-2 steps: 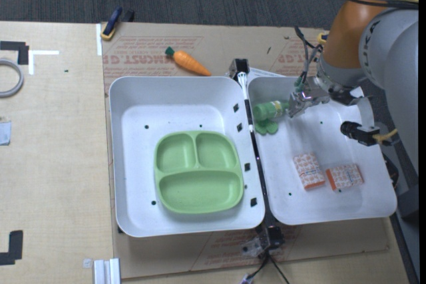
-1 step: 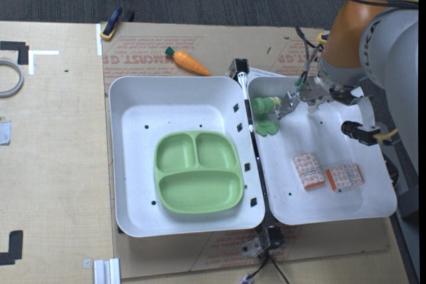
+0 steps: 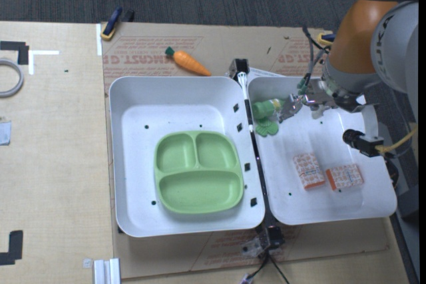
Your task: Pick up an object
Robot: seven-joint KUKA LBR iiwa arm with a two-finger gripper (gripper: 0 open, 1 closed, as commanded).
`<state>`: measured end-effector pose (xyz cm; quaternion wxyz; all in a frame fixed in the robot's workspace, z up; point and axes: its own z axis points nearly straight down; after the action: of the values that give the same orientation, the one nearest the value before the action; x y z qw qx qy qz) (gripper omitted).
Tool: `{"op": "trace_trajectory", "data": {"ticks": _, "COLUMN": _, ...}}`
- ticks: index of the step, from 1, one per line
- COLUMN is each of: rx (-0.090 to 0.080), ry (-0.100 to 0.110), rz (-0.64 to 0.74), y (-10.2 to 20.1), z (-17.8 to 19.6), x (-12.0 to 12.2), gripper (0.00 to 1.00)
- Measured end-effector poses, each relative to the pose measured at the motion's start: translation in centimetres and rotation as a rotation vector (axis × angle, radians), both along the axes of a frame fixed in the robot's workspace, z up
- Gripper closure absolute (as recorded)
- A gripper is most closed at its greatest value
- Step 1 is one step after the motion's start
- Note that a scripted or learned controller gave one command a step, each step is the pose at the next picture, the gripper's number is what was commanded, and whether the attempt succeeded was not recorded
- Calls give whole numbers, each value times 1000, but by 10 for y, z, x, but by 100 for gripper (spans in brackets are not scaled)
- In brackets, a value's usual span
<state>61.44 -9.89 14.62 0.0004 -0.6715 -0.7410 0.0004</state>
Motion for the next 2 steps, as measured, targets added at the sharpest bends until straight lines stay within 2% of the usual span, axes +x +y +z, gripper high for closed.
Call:
{"op": "trace_trajectory", "data": {"ticks": 1, "rx": 0, "ry": 0, "rz": 73, "y": -11, "z": -54, "x": -85, "gripper": 0}}
{"op": "trace_trajectory", "data": {"ticks": 2, "rx": 0, "ry": -2, "rz": 70, "y": -11, "z": -44, "x": -84, "gripper": 100}}
